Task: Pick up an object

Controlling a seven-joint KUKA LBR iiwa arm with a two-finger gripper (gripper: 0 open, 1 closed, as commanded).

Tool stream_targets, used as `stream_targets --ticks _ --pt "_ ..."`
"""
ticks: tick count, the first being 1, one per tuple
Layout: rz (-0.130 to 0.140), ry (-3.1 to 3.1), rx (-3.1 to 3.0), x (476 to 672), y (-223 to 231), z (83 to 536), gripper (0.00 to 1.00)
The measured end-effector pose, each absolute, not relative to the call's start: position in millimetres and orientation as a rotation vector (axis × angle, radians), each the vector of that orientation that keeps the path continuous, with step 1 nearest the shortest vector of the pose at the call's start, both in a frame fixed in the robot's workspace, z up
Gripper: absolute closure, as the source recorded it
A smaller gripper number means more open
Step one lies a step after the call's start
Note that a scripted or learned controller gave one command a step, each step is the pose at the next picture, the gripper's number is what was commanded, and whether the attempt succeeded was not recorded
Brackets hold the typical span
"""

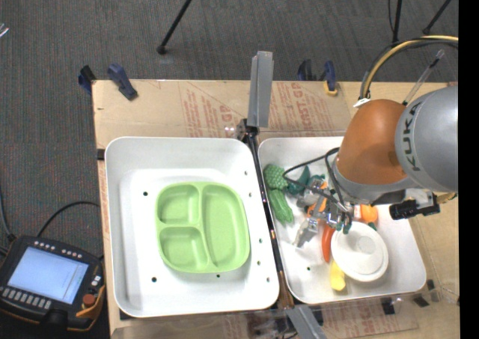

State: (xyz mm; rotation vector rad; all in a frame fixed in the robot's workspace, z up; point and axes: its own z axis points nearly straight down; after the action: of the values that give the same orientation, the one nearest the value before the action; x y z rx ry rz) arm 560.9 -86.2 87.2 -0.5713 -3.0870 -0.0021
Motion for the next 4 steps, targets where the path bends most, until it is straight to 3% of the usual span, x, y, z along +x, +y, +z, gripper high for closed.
stream_targets --ticks 1,2,3,4 --pt "-0.002 -3.090 -0.563 562.1 -85.6 97.5 1.00" --pt "-0.002 -3.107 -0.546 515.7 -76.3 273.0 1.00" --pt "-0.001 -3.084 -0.583 521.2 -30.4 261.9 1.00" --pt "-0.001 -3.104 -0.380 487.9 -84.1 132.5 1.00"
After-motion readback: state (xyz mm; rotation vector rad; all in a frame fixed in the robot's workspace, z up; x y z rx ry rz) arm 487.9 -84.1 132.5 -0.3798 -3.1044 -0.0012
